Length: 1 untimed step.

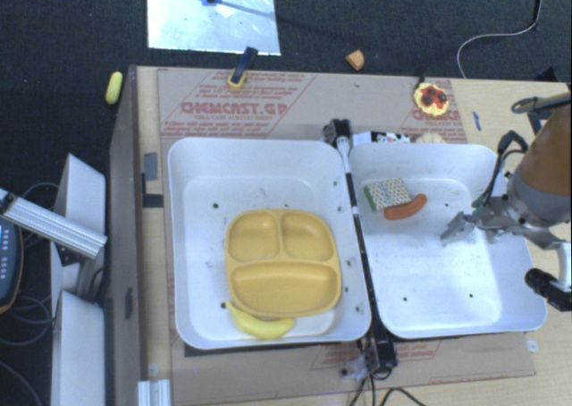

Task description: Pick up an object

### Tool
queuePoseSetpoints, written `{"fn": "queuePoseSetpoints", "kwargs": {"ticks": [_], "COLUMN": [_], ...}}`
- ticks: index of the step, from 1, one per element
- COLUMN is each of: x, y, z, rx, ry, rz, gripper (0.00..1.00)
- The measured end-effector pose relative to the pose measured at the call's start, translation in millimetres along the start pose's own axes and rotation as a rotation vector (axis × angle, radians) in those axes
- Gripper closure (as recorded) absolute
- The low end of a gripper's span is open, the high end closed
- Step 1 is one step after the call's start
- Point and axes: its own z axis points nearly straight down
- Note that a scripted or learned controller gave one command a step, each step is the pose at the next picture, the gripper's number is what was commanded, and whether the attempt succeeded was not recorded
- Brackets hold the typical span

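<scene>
In the right bin (438, 292) an orange-red sausage (405, 208) lies near the back left, touching a green-and-white speckled block (387, 192) just behind it. My gripper (458, 227) hangs low over the middle right of this bin, pointing left, about a hand's width right of the sausage and apart from it. Nothing is seen held in it. The grey arm with its orange band (545, 172) comes in from the right edge.
The left bin (206, 207) holds a yellow divided plate (282, 263) with a banana (261, 325) tucked under its front edge. On the bench behind the bins lie a small toy pizza (432, 97) and a blue-and-yellow tool (240, 69).
</scene>
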Motion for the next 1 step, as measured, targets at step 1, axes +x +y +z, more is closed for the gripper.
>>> {"fn": "queuePoseSetpoints", "kwargs": {"ticks": [1], "x": [68.3], "y": [58.6], "z": [39.7], "rx": [-0.004], "ry": [0.000], "rz": [-0.003], "gripper": [0.00]}}
